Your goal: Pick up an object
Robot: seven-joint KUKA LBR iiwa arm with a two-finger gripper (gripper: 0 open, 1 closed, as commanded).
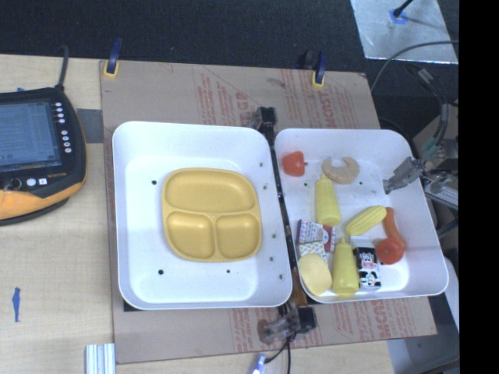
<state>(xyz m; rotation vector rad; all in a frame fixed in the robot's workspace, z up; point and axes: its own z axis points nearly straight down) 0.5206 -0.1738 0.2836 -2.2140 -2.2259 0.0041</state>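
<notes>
Much bare floor around yellow plate (212, 213)

Wooden bench (47, 271) under a cardboard sheet (203, 92) bearing two white bins (132, 232), control tablet (35, 150) at left.

red tomato (293, 163): lies at far-left of right bin (421, 283), apart from the rest
bagel piece (341, 169): tan, curved, just right of tomato
yellow bottle (327, 201): laid lengthwise, mid-bin
corn cob (366, 220): yellow, tilted, beside carrot (391, 240)
near edge: snack pack (313, 238), lemon (315, 274), second yellow bottle (344, 268), black-white carton (367, 267), clustered touching
</notes>
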